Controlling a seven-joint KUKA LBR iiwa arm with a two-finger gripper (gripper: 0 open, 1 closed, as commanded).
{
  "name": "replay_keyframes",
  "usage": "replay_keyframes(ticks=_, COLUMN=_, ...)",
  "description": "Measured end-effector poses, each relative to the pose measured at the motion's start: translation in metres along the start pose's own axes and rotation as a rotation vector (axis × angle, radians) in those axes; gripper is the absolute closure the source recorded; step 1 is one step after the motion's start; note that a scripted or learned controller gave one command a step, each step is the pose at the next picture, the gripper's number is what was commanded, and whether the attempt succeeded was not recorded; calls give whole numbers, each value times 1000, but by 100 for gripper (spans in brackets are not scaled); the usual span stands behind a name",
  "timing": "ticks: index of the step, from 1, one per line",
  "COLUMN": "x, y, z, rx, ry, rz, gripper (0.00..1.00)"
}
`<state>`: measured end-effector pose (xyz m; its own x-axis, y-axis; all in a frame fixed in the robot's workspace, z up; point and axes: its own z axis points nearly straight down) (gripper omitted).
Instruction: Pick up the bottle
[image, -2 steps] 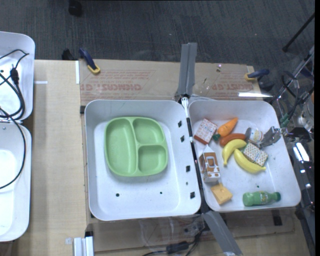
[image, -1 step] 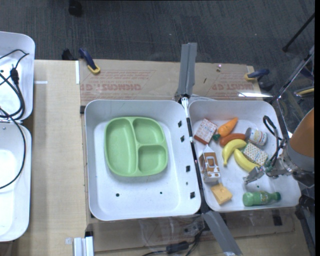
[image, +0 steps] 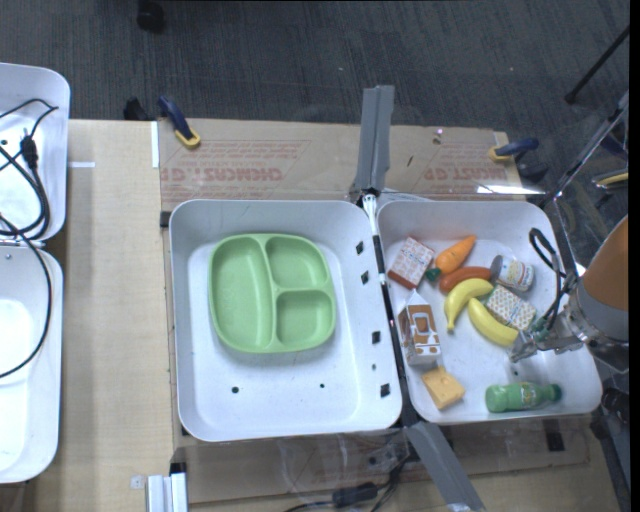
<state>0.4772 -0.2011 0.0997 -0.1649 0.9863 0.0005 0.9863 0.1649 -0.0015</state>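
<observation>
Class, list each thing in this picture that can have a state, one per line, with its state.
Green bottle: lying on its side, right bin, ungrasped.
Green divided plate: flat in left bin, nothing in its compartments.
Bananas: lying mid right bin.
Carrot: lying near the back.
Tool: hovering above the bottle.

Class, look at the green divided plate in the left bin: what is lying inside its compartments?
The green plate shows three compartments with bare green surface and no item in them. Nothing covers it.

2 white bins: left bin (image: 190, 300) held 1 green divided plate (image: 271, 292). Right bin (image: 480, 212) had 2 bananas (image: 480, 305), 1 carrot (image: 456, 251), 1 green bottle (image: 521, 396), 2 small cartons (image: 420, 333), 1 cheese wedge (image: 442, 387), 1 small jar (image: 512, 273).
</observation>
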Motion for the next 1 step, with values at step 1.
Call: replay_keyframes(ticks=1, x=0, y=0, z=0, rx=0, ry=0, rz=0, gripper=0)
